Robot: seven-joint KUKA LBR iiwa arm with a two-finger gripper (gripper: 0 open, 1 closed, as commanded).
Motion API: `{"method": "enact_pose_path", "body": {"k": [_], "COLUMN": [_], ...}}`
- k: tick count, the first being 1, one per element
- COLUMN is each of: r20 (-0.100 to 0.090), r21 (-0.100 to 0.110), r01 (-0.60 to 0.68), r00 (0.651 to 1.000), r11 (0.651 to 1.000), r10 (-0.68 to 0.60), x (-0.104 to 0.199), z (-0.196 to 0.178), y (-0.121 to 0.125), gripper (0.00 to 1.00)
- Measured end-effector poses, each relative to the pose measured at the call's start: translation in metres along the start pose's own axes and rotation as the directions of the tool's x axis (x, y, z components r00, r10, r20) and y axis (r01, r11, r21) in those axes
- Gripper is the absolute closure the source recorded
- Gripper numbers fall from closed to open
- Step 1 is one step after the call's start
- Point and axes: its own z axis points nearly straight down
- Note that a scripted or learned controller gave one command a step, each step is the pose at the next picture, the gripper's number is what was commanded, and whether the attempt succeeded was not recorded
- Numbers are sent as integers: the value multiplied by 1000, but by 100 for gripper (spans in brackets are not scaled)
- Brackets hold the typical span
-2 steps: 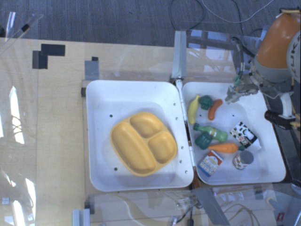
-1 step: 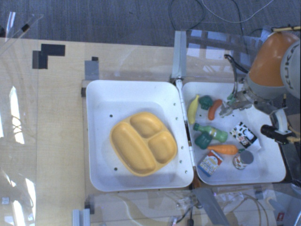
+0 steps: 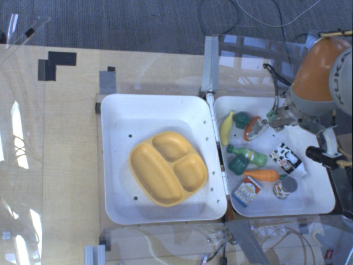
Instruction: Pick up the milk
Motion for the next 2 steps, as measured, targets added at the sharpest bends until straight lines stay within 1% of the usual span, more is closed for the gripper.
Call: {"method": "enact_pose_path", "body": {"k": [1,2], "r20": [0,2], "r21": [1,-2], "r01": [99,-73], "r00": [995,997], "r11": [995,997], "r10": [-99,73], "x": [-53,-79], "z": [38,-26], "y": [-54,3], "gripper": [0,0]}}
